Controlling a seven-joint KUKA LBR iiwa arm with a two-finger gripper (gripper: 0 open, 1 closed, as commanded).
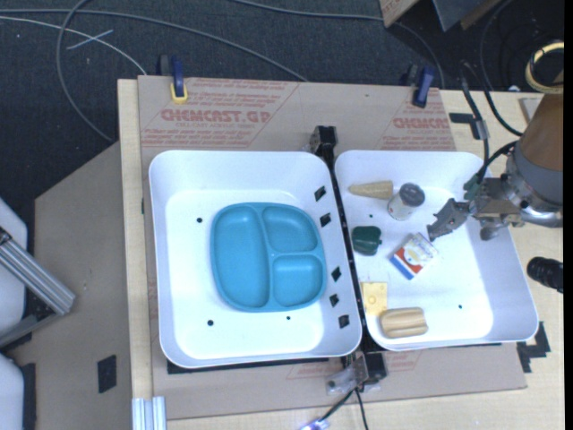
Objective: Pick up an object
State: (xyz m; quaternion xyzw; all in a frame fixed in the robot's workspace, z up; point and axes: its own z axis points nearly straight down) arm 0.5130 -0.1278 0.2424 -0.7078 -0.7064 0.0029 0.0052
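Two white bins (170, 240) share the bench; the gripper (440, 228), fingers' spread indiscernible, hovers at two o'clock of the small packet (412, 256), risking a glancing miss.

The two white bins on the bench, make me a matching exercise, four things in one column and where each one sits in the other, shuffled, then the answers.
Things:
1. blue divided plastic plate
2. dark green rounded piece
3. tan bread-roll-shaped piece
4. pale cone-shaped piece

Places:
A. right bin, near corner by the divider
B. middle of the left bin
C. right bin, far end near the divider
D. right bin, beside the divider, about halfway along

Pairs: 1-B, 2-D, 3-A, 4-C
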